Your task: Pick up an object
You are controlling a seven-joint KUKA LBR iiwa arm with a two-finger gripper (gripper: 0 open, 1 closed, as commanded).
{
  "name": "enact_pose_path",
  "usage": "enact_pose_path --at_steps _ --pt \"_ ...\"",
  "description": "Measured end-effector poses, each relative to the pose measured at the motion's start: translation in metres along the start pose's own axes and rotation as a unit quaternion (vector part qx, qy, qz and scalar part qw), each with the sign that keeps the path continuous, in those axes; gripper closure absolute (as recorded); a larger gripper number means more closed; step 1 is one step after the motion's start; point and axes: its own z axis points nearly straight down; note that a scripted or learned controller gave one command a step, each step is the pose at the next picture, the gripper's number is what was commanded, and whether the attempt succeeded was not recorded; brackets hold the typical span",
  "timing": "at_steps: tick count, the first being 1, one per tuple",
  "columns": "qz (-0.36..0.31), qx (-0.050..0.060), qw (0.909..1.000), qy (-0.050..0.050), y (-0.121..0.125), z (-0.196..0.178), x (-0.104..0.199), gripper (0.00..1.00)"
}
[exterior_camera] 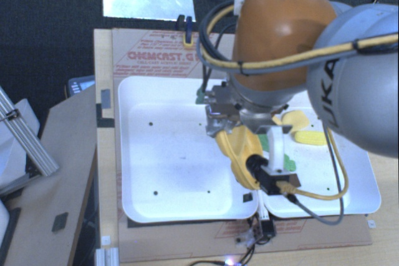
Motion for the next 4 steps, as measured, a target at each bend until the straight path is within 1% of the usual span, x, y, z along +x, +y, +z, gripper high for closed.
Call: enact_pose_path --at_steps 1,2,3,4 --pt "-0.004 -0.005 1.0000 0.003 0.003 0.063 -0.005 1.00" --pt "-0.005 -0.014 0.9999 0.006 0.002 -0.093 0.008 1.00" --pt "-0.002 -0.001 1.0000 0.001 0.001 0.004 -0.008 1.00" --pt "-0.004 -0.005 1.0000 0.002 0.002 -0.002 -0.007 0.00"
